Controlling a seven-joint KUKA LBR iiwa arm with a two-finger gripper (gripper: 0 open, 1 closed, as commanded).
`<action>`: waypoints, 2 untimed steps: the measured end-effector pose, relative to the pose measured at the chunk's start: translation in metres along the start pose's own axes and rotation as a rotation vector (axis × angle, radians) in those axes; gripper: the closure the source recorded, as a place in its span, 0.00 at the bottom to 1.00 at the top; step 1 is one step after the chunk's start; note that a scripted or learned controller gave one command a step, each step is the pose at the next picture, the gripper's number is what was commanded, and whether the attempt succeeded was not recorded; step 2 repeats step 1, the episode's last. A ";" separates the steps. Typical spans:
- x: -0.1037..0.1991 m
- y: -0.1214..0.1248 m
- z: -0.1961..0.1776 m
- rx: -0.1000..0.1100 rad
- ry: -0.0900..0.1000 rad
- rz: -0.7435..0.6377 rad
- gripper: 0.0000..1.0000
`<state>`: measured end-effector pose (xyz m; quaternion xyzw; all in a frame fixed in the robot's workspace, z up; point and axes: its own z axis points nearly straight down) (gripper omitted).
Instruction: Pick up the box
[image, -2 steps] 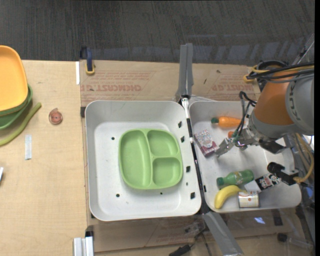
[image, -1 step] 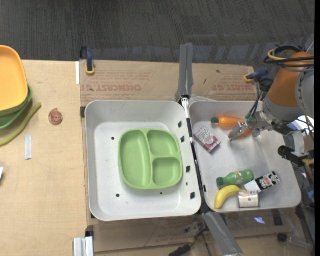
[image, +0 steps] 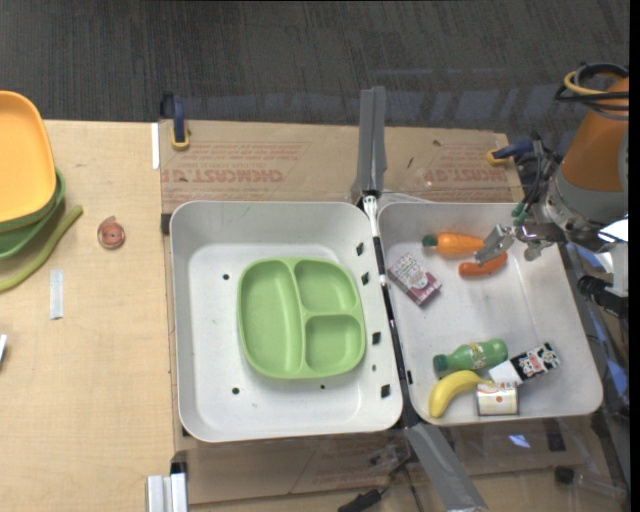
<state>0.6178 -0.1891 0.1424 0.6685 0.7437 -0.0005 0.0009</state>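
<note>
In the right bin (image: 570, 330), the claw (image: 497, 243), spread, hovers above the box (image: 414, 278).

Two carrots (image: 455, 242); one banana (image: 451, 390); three boxes (image: 414, 278)

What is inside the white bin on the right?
The right bin holds two carrots, a small pink box, a green bottle, a banana, and two small cartons. Anything beneath them is covered.
</note>
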 end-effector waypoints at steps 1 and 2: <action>0.065 -0.038 0.028 0.003 0.002 -0.011 0.00; 0.065 -0.038 0.028 0.003 0.002 -0.011 0.00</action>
